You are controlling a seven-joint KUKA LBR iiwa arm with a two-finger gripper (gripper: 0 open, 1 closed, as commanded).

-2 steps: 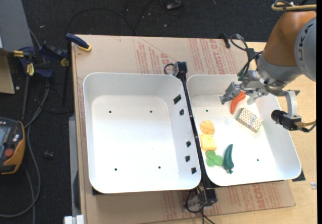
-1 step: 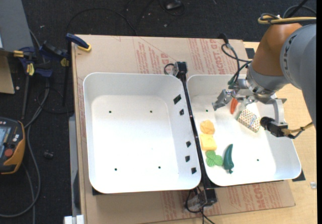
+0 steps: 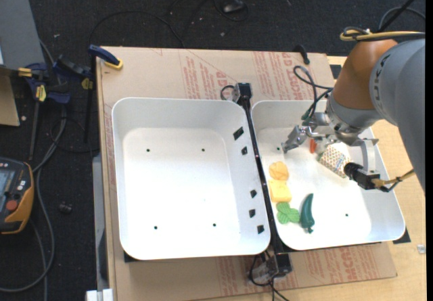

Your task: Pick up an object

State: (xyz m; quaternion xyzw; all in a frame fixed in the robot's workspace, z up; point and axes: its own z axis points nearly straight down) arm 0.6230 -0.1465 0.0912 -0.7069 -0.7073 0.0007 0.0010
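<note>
**Small objects clustered in the right bin, arm above them**

Nearest the lens, along the bottom of the camera view, runs the front edge of the brown cardboard sheet (image 3: 203, 272) printed with faded red lettering, on which both bins sit. On it, the left bin (image 3: 128, 239) is a shallow white tray with rounded corners and a smooth, slightly glossy floor dotted with a few small dark marks. A black divider strip (image 3: 256, 171) runs between it and the right bin (image 3: 392, 225), which is the same white moulded shape.

Inside the right bin, close to the divider, four small items lie in a loose group. A dark green, elongated piece (image 3: 307, 212) lies with its long axis running nearly front to back, tilted slightly, its narrower end towards the front rim. Just beside it on the left is a lighter green lumpy piece (image 3: 287, 214). Behind that sits a yellow blocky piece (image 3: 281, 193), and behind that again a rounded orange-yellow piece (image 3: 279, 171), the two almost touching.

Further back in the right bin, the grey arm with its orange band (image 3: 358, 76) reaches in from the right. Its gripper (image 3: 296, 141) hangs over the bin floor; whether it is clenched or released I cannot tell. Beside it is a white cylinder with a dotted pattern (image 3: 333, 156).
</note>
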